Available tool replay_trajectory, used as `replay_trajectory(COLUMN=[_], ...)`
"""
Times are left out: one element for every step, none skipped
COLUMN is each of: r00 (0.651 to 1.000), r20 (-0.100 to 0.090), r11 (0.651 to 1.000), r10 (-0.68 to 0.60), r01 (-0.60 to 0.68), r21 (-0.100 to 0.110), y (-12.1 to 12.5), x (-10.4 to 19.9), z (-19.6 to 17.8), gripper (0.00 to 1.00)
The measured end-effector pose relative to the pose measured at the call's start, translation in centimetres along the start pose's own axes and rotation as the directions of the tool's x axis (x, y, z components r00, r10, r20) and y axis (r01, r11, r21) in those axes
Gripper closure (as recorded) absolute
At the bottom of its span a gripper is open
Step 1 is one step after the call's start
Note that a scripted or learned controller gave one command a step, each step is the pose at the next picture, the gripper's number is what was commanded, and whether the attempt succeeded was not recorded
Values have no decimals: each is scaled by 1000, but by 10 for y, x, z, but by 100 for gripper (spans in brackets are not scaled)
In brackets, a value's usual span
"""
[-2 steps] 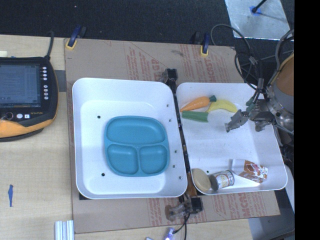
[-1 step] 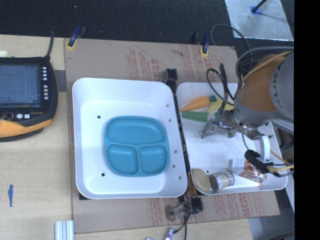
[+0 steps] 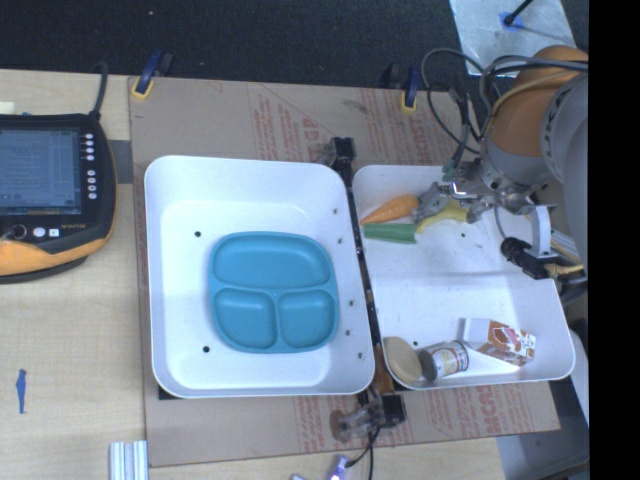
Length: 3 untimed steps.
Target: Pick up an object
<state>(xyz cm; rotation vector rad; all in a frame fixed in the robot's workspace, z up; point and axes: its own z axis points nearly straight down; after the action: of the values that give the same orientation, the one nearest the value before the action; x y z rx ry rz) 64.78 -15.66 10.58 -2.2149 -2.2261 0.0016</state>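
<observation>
A light wooden bench carried a brown cardboard sheet under two shallow white bins, with a grey teach pendant off to the left and dark floor beyond. The grey and orange arm reached in from the right, its gripper low over the right bin; whether it gripped anything I couldn't tell. Just beside it lay an orange carrot, a green stick and a yellow piece. Near the front wall lay a small jar and a printed carton. The left bin held a blue divided plate.
</observation>
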Motion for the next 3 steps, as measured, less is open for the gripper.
replay_trajectory(r00=[1000, 1000, 1000], r20=[9, 1, -1], r11=[1000, 1000, 1000], r10=[3, 1, -1], r01=[-3, -1, 1], r21=[19, 12, 7], y=[4, 6, 8], x=[19, 36, 62], z=[15, 15, 15], gripper=[0, 0, 0])
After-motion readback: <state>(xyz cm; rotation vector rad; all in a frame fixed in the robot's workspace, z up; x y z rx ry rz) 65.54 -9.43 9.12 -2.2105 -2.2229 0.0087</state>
